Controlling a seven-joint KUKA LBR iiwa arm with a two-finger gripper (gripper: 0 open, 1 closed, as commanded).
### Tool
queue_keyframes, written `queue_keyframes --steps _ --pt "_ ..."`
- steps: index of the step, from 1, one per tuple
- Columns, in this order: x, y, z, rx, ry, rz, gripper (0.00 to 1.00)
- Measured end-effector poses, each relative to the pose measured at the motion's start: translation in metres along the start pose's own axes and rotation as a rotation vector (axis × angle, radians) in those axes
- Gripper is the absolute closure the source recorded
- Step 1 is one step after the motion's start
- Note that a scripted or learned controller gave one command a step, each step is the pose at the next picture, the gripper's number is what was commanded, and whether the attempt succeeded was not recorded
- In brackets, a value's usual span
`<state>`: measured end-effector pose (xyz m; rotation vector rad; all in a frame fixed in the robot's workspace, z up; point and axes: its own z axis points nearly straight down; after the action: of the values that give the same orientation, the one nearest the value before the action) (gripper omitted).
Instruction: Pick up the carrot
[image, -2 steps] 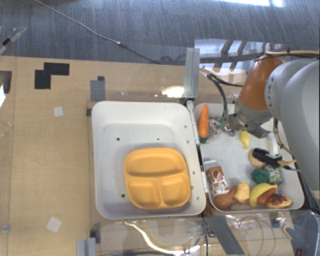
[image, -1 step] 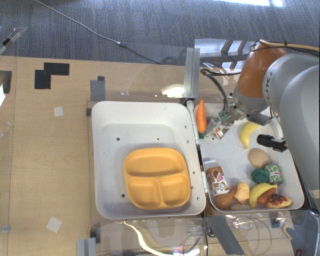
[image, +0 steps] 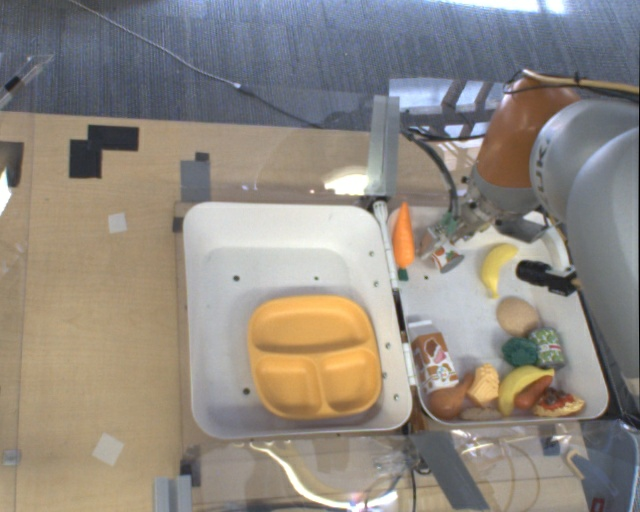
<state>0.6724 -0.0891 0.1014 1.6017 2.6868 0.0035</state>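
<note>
— At the right bin's (image: 590, 345) ten-o'clock corner, what lies there?

— The carrot (image: 402, 236), orange with a green top, standing lengthwise along the bin's left wall, just beside the divider between the two bins. Its green end points toward twelve o'clock.

— And the gripper (image: 447, 243)?

— At about three o'clock from the carrot, near it but apart. The grey arm (image: 580, 150) with its orange band comes in from the upper right and tips down into the bin. The fingers sit over a small red-and-white object — whether they are spread or closed I cannot tell.

— Nothing between them, then?

— Nothing I can make out; the carrot itself lies free.

— What else is in that bin?

— A banana (image: 497, 267) at two o'clock from the bin's centre, a brown egg-like ball (image: 517, 316) near the middle, a green broccoli piece (image: 519, 351) below it. Along the six-o'clock edge there is a small carton (image: 434, 360), a second banana (image: 520, 384) and a pizza slice (image: 559, 403), crowded together and touching.

— The left bin (image: 215, 250)?

— It holds a yellow compartment tray (image: 315, 354), lying flat toward five o'clock of the bin's centre.
</note>
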Motion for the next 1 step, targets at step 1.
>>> queue_keyframes --steps 1 --pt "0.0118 -0.0326 -0.1296 -0.008 -0.003 -0.233 1.0"
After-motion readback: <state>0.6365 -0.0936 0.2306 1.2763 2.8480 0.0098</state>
